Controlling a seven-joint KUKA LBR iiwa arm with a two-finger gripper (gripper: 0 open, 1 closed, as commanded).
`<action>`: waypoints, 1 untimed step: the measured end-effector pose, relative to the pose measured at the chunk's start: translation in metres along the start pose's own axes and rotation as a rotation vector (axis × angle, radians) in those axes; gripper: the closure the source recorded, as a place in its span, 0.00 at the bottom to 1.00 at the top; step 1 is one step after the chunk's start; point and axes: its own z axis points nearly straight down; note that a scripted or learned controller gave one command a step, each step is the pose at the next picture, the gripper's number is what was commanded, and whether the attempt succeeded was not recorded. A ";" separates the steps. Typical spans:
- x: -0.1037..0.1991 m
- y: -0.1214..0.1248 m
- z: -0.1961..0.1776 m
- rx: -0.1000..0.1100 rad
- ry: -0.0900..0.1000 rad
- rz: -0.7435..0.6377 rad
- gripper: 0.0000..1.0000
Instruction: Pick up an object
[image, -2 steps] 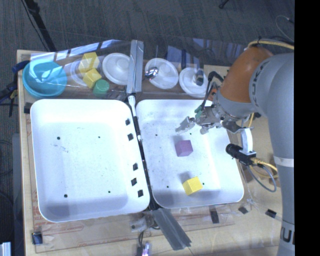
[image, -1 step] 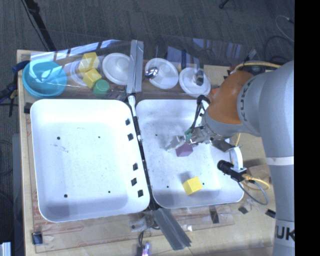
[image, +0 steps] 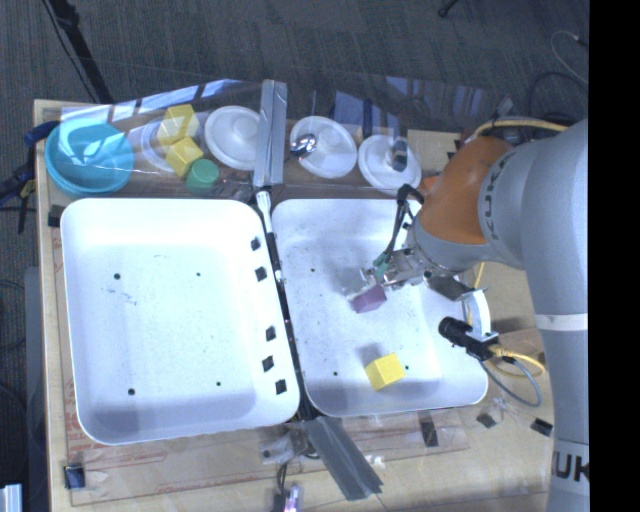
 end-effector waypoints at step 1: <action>0.000 0.067 -0.091 -0.003 -0.001 -0.015 1.00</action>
